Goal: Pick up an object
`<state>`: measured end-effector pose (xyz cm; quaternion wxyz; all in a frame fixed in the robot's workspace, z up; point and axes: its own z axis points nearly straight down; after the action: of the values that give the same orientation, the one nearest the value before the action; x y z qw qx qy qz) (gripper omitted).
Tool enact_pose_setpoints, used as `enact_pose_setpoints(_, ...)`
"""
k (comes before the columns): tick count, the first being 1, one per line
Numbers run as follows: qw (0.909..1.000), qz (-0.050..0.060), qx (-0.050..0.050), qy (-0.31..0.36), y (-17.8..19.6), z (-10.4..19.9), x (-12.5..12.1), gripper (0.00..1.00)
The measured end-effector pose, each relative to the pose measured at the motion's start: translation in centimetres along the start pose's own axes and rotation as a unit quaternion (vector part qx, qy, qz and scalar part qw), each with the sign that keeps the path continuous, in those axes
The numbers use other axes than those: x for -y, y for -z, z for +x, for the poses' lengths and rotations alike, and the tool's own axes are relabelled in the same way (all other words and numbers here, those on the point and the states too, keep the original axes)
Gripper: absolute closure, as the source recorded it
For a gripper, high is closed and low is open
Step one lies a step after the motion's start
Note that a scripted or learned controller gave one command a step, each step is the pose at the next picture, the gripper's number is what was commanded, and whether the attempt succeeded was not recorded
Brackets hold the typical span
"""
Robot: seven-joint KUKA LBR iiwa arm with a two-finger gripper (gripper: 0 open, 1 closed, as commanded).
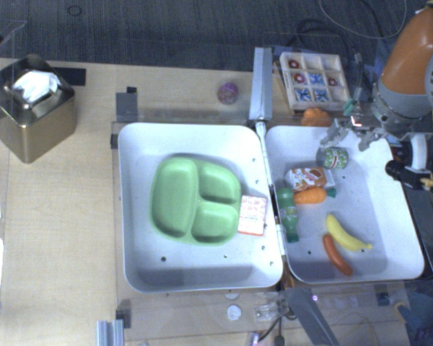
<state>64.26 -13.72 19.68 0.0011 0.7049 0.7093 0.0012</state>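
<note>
Now hovering over the far edge of the right bin (411, 215): gripper (355, 134), fingers spread wide, nothing between them. Just beneath and a touch toward the bin's middle, a small green-and-white can (333, 157), lying tipped, close to the fingertips but not caught. Likely the target, judging by position. Next to it, toward the centre of the bin, a red-and-white packet (305, 176) with an orange carrot (310, 196) touching its near side. Along the left wall, a green bottle (287, 211). Toward the near edge, a yellow banana (346, 235) and, just beside it, a red sausage (336, 254). Across the divider, left bin (141, 265), carrying a green divided tray (193, 200) with a small pink card (252, 215) against its right side. Risks from here: round can rolling away under one finger on descent, slipping toward the packet; a closing pinch off-centre squirting it out; spread fingers clipping the far wall of the bin if dropped straight down; packet or carrot nudged along by accident, crowding the grasp.
</note>
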Motion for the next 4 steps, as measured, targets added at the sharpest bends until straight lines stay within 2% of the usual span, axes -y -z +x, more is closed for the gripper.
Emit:
enact_pose_setpoints(1, 0.998, -0.002, 0.001, 0.063, -10.7, -1.0, -2.8, 0.0)
enact_pose_setpoints(2, 0.9977, -0.008, 0.002, 0.067, -9.1, -0.8, -3.2, 1.0)
enact_pose_setpoints(3, 0.9891, -0.004, 0.002, 0.147, 0.3, -1.5, -2.8, 1.0)
enact_pose_setpoints(4, 0.9891, -0.003, 0.002, 0.147, 0.2, -1.5, -2.8, 0.0)
